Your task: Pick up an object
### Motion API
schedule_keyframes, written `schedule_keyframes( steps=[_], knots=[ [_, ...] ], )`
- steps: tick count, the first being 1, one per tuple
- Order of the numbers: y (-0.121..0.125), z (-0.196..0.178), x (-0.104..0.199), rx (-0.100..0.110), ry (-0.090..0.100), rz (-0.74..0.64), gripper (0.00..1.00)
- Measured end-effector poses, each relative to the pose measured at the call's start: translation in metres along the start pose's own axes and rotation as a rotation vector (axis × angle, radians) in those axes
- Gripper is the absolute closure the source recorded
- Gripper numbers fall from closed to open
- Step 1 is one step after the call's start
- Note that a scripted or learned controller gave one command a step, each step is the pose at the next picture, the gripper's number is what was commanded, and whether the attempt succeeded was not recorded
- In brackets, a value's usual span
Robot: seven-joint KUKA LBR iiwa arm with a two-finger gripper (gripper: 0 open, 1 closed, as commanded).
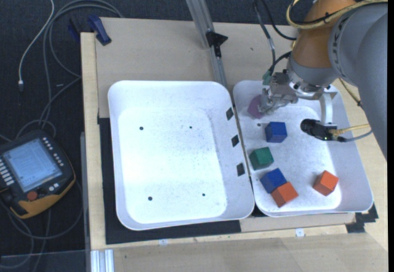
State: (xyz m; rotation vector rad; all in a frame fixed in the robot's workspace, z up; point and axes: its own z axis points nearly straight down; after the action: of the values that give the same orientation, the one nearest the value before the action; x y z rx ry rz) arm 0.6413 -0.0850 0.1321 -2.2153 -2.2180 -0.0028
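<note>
Pincer low at upper left of right bin, just beside purple block; finger state: cannot tell. Advice: centre over block, descend straight, clear the bin wall, close squarely on flat faces.

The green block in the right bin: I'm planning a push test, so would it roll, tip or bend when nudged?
The green block looks like a squat cube with flat faces, so it would probably slide rather than roll or tip. It seems rigid, unlikely to bend. Lying near the bin wall, it might jam there if pushed leftward.
</note>
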Motion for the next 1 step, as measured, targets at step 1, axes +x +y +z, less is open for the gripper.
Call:
schedule_keyframes(
  steps=[1],
  knots=[
    [-0.0001, 0.0004, 0.0, 0.001, 0.0, 0.0, 0.0]
  ],
)
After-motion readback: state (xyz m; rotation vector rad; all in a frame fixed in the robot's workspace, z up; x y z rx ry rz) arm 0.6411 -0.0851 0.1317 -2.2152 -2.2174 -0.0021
